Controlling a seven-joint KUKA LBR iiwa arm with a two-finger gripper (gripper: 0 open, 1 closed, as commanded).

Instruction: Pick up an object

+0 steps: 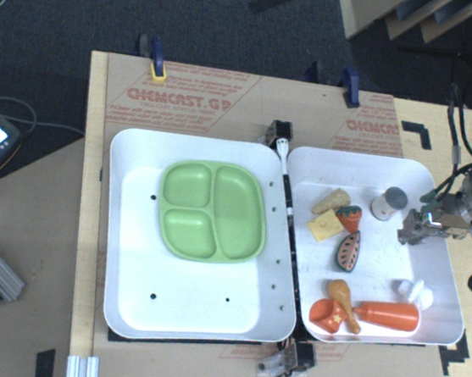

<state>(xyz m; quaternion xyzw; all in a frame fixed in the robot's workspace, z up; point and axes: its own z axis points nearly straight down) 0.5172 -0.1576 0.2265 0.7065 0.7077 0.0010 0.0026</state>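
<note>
Where the right bin's (441,187) far edge runs, pincer (416,228) state untellable, bare floor below toward the orange carrot (387,315).

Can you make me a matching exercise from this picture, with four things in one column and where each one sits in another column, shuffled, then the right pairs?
Things
1. green divided plastic plate
2. long orange toy carrot
3. small grey cylinder
4. pale yellow cheese wedge

Places
A. near edge of the right bin, lying flat
B. left side of the right bin, beside the dark oval seeded piece
C. left bin, toward its far half
D. far part of the right bin, close to the gripper

Pairs: 1-C, 2-A, 3-D, 4-B
</note>
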